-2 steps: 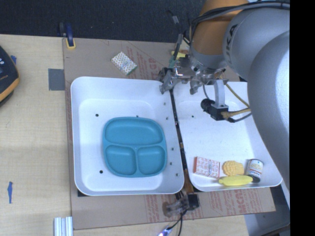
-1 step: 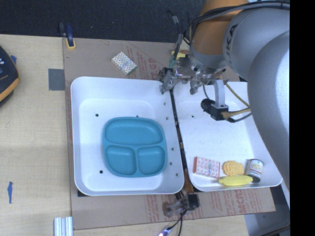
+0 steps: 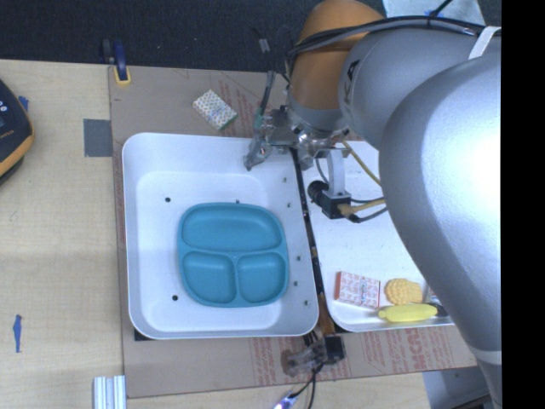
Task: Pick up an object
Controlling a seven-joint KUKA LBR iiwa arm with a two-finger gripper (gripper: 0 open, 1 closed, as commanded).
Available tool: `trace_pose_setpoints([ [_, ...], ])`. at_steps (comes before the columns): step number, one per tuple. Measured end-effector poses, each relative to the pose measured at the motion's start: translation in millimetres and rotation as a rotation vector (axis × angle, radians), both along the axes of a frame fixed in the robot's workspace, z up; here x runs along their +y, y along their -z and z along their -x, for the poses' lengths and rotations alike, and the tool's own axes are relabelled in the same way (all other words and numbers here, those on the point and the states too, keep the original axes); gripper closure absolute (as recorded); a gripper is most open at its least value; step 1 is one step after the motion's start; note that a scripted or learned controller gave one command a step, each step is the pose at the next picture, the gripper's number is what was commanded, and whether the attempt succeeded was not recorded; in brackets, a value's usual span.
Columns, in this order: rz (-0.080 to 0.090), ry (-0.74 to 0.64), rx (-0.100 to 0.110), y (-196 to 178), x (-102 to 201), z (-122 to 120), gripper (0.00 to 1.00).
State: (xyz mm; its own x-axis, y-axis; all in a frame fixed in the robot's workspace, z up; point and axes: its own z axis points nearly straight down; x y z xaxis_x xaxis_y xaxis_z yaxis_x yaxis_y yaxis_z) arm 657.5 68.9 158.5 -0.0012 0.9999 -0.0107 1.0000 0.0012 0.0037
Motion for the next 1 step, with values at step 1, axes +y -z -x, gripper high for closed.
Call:
trace_pose_setpoints([
  [1, 0.008, 0.003, -0.002, 4.6, 3.4, -1.6, 0.0],
])
